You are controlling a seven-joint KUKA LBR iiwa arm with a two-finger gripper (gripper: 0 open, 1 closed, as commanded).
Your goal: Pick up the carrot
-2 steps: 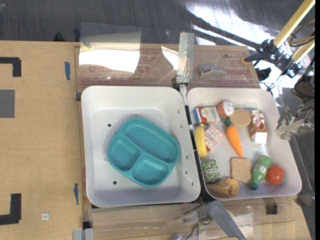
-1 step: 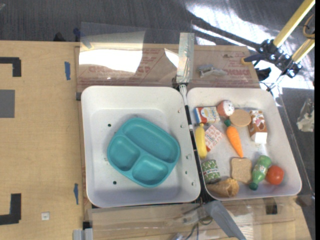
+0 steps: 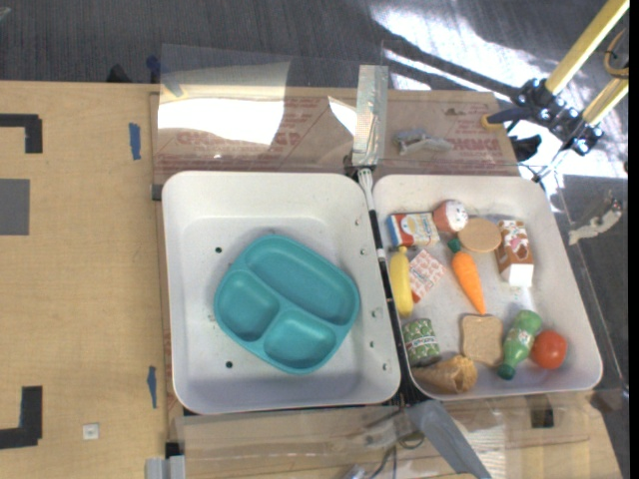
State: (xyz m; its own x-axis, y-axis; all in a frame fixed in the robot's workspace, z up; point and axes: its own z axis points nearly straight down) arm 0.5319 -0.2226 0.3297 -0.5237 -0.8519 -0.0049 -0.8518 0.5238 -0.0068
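A grey, tapered shape (image 3: 454,449) is seen at the bottom edge of the frame, right of centre, slanted toward the lower right and cut off by that edge. Whether it is part of the arm cannot be told.

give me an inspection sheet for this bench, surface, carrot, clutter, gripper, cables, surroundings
Surface: two white bins; left bin holds a teal divided plate.
Job's things: carrot lies in the right bin, leafy end toward the back.
Clutter: banana, bread slice, green bottle, tomato, green can, small cartons.
Grippers: nothing seen.
Cables: nothing seen.
Surroundings: cardboard-coloured bench top, yellow stand legs at back right.
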